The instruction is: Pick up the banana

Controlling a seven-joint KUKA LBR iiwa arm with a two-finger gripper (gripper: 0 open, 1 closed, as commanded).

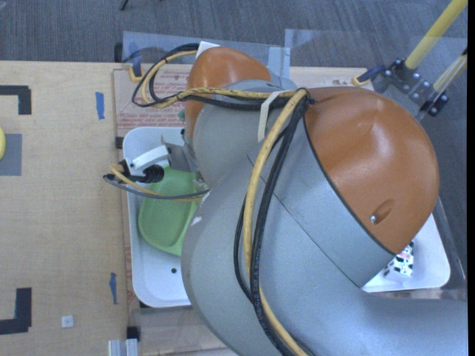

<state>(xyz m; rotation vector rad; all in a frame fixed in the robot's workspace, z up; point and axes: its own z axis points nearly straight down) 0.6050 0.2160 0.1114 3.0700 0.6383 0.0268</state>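
Observation:
My grey arm with its orange bands covers most of the camera view and hides most of both bins. The gripper [175, 160] hangs low over the far end of the left white bin [152, 291], right at the far edge of a light green dish-shaped thing [167, 213] that lies in that bin. The arm's bulk hides what is directly under the gripper.
A small black-and-white object [402, 262] lies in the near right corner of the right bin [438, 273]. The wooden bench [59, 221] stretches to the left, with a yellow spot [1, 143] at the view's left edge. Yellow rods [438, 24] stand at the upper right.

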